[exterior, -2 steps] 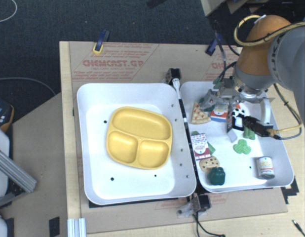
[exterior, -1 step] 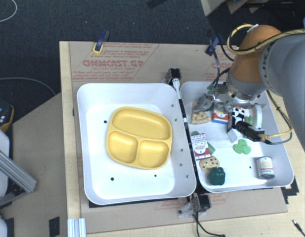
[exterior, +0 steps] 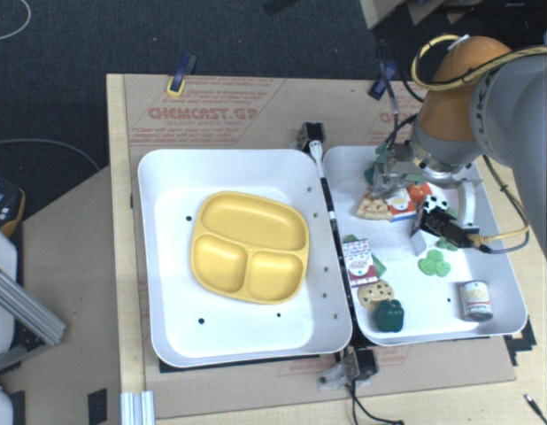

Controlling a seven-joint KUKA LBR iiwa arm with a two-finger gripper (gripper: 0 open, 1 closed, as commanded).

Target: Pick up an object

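Note:
My gripper [exterior: 390, 173] hangs low over the far left part of the right bin [exterior: 511, 301], just above a toy pizza slice [exterior: 376, 206] and a red and white piece [exterior: 406, 201] beside it. Nothing can be seen held in it. Nearer the front of this bin lie a small pink carton [exterior: 357, 259], a cookie [exterior: 375, 292], a dark green pepper [exterior: 389, 316], a light green clover shape [exterior: 435, 263] and a small can [exterior: 474, 299].
The left bin [exterior: 151, 237] holds a yellow divided plate [exterior: 250, 246] in its middle. The arm [exterior: 512, 96] comes in over the right bin's far right corner. Brown cardboard lies under both bins, with clamps at its far edge.

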